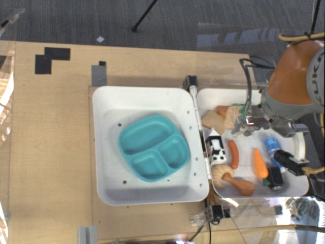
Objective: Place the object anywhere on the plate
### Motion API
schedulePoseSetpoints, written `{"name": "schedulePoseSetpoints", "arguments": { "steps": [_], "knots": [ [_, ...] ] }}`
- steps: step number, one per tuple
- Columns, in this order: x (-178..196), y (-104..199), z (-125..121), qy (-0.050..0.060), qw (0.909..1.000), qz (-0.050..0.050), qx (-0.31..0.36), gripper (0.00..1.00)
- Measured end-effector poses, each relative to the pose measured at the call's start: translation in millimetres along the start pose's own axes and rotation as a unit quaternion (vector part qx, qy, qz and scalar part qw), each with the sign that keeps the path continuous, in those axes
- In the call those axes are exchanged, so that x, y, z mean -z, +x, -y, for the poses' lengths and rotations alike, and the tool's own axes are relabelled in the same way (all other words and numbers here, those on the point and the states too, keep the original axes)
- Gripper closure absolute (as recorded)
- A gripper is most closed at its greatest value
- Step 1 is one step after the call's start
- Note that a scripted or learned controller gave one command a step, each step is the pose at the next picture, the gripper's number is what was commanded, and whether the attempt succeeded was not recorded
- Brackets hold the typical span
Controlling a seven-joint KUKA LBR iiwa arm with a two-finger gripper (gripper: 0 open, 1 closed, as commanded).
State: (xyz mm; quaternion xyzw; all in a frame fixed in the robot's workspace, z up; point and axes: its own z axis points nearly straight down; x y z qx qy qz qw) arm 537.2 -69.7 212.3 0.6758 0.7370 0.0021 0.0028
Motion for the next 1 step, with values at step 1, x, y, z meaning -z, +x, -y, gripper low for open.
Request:
{"name": "schedulePoseSetpoints", "arguments": {
  "steps": [1],
  "knots": [
    [-23.0, 58.4, -45.7, 0.003, 0.9997, -0.002, -0.024, 1.0]
  ]
}}
